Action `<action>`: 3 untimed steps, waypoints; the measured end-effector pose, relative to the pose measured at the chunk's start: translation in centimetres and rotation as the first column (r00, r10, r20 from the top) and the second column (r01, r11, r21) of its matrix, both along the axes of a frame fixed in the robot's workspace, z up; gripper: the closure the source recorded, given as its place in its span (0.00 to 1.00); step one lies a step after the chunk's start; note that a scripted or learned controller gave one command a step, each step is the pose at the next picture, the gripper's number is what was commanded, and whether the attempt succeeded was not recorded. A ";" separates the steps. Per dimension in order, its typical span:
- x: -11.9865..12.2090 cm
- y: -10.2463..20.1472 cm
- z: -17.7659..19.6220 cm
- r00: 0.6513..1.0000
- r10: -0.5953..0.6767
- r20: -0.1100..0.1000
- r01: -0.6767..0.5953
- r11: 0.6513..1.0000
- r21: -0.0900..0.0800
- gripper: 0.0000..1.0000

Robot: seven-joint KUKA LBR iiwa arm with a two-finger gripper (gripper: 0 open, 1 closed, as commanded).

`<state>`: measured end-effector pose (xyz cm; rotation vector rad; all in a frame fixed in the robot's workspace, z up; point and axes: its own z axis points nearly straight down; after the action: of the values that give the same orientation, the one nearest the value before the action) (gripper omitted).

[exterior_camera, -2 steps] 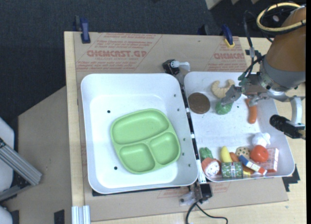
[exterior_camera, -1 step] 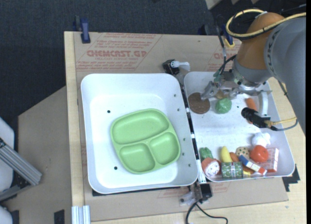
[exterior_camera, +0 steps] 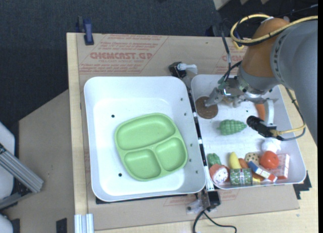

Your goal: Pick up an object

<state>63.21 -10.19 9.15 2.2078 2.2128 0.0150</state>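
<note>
Right bin | gripper – grip state unclear | brown disc – just below-left

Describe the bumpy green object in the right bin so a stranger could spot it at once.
Start at the right bin, the one without the green divided tray. Near its middle, apart from the toy pile along the near edge, lies the bumpy green object. It is oval, knobbly and alone, unlike the flat brown disc behind it.

Brown paper-faced bench; two white bins side by side on it, left bin; right bin.
</note>
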 end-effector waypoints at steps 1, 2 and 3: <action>-7.8 -1.4 2.1 1.000 -0.006 -0.024 0.006 1.000 0.005 0.00; -8.5 -0.6 -0.9 1.000 -0.003 -0.024 0.003 1.000 0.007 0.00; -8.4 -0.6 0.3 1.000 -0.004 -0.018 0.005 1.000 0.005 1.00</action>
<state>54.85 -10.83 9.47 2.2243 2.2194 0.0004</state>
